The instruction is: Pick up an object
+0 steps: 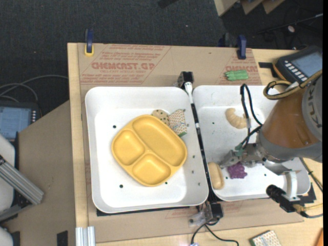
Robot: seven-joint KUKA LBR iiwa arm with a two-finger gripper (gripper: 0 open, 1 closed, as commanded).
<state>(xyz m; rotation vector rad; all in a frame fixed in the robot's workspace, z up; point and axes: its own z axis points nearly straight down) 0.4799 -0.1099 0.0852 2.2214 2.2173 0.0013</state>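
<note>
I have the gripper (233,160) low in the right bin (215,99), toward its front edge, hanging directly over a small purple piece (237,171) that looks like a toy grape bunch. From this slanted view I cannot tell how it is set, nor whether it touches the piece. I judge the purple thing light and lumpy, probably moulded plastic or rubber, so a pinch across its narrow middle should hold; a bite on one knob may slip. Just beside it, against the bin's front-left corner, lies a tan bread-shaped roll (216,176), near enough to get nudged. A pale curved piece (237,119) sits well apart, toward the back edge, with bare floor between. The left bin (97,152) carries a yellow divided tray (148,149) and some patterned scraps (171,118) behind it. Straight up is my clearest way out.
</note>
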